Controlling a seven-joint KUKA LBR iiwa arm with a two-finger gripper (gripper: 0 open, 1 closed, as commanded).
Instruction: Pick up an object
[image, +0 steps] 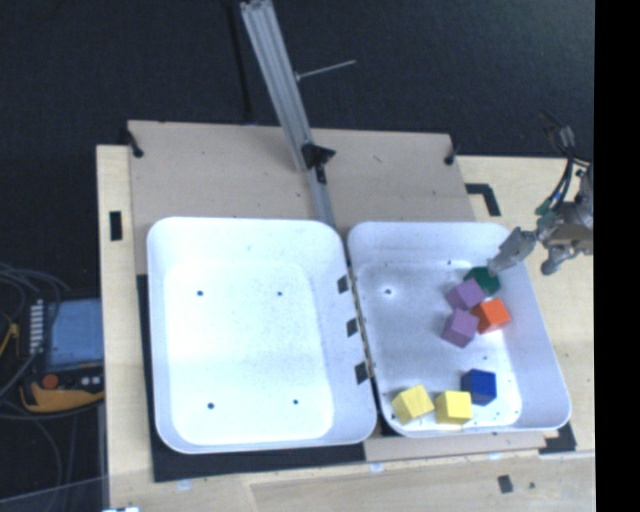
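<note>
A pale wooden bench (400, 480) sits on a dark floor, with a tan board (220, 175) laid across its far half. Two white bins stand side by side on it: the left bin (160, 300) and the right bin (400, 250), their inner rims touching, with small dark clips along the seam. A slanted metal rail (285, 85) runs from the top edge down to the far end of the seam. Off the bench's left edge lie cables and a blue box (75, 332).

All blocks are in the right bin. Toward its far right corner cluster a green block (485, 279), two purple blocks (466, 295) (459, 327) and an orange block (493, 315), touching or nearly so. Along the near rim lie two yellow blocks (412, 403) (454, 406) and a blue block (480, 385).

The gripper (530, 252) hangs over the right bin's far right corner, just beside the green block. It is small and partly cut off at the right, so I cannot tell whether it is released or clenched; nothing shows between its parts.
</note>
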